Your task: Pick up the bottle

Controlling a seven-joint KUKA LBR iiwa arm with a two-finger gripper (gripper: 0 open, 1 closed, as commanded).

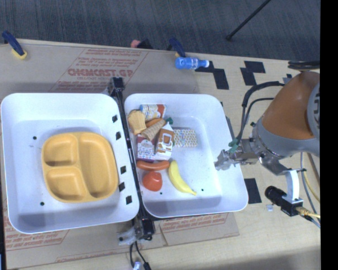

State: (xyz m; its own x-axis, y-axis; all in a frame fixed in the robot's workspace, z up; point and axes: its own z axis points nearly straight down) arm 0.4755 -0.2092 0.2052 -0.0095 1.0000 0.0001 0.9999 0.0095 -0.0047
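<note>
Arm enters from right of frame; gripper [223, 162] sits at right rim of the right bin [211, 103], mid-height in frame. Can't tell its state from this angle, too small & blurred; nothing visibly held.

Bottle [192, 63]: blue, lying on its side on the bench, upper centre of frame, outside both bins, just above right bin's top edge, well apart from gripper.

Right bin, left half: banana [181, 180] lower centre, red round item [152, 180] just left of it, sausage-like piece [154, 164] above, small cartons [155, 143] & possibly bread-like pieces higher up.

Left bin [17, 108] holds yellow divided plate [79, 166], 3 compartments.
</note>
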